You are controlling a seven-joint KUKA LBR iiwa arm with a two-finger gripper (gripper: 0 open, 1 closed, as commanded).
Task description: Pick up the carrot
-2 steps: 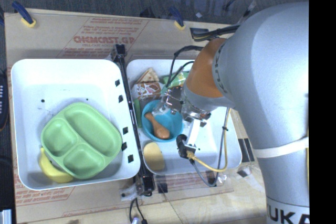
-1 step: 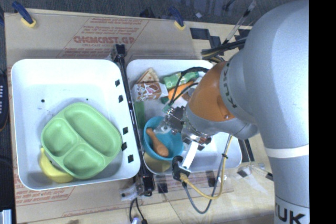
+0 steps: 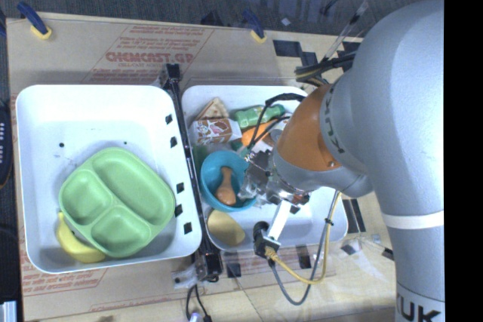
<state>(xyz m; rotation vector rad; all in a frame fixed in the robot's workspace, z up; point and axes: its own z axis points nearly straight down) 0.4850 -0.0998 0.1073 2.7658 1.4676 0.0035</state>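
Note:
The carrot [image 3: 254, 136] is a short orange piece in the right bin [image 3: 198, 98], lying just below a green packet [image 3: 253, 117]. A black cable and the arm's orange band hide part of it. My gripper [image 3: 255, 168] hangs under the wrist in the middle of the right bin, between the carrot and the blue bowl [image 3: 215, 166], close to the bowl's right rim. I see nothing held in it.
The blue bowl holds a tan wooden piece [image 3: 226, 186]. A brown snack box [image 3: 213, 129] lies at the back of the right bin and a yellowish round item [image 3: 225, 228] at its front. The left bin [image 3: 45, 109] holds a green divided plate [image 3: 117, 200] over a yellow object [image 3: 72, 245].

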